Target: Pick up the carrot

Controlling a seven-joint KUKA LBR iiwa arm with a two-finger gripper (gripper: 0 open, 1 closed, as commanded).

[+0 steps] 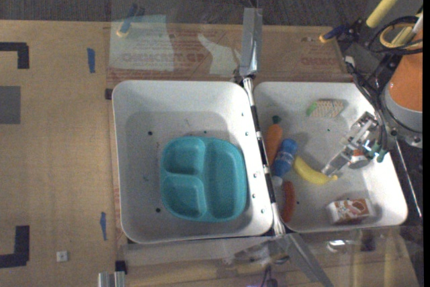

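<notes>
The carrot (273,140), orange with a small green top, lies lengthwise against the left wall of the right bin (379,195). My gripper (335,167) reaches in from the right and hangs low over the middle of that bin. Its tip is by the right end of a yellow banana (310,173). That puts it well to the right of the carrot and a little nearer the front. A blue bottle (285,156) lies between the carrot and the banana. Nothing shows in the gripper's hold.
The right bin also holds a red sausage (287,201) at the front left, a small brown-and-white carton (349,210) at the front right and a tan cracker (327,107) at the back. The left bin (134,111) holds a teal divided plate (169,195).
</notes>
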